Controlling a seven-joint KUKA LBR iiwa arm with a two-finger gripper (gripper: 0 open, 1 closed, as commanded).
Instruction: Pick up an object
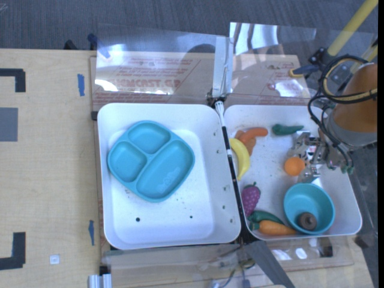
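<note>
My gripper (310, 156) hangs low over the right bin (350, 204), near its right side. A small orange fruit (293, 166) lies just left of it, touching or nearly touching. A yellow banana (240, 155) and an orange carrot (252, 134) lie by the bin's left wall. A dark green vegetable (287, 128) rests near the far wall. Purple grapes (250, 198) sit lower left. A blue bowl (294, 206) at the front holds a brown round item (308, 221). A second carrot (275, 226) lies against the bowl's left.
The left bin (162, 224) holds a blue divided plate (151, 160). A clear plastic sheet stands behind both bins. The arm's orange band and cables (354, 101) hang over the right bin's far right corner. Bare wood bench lies to the left.
</note>
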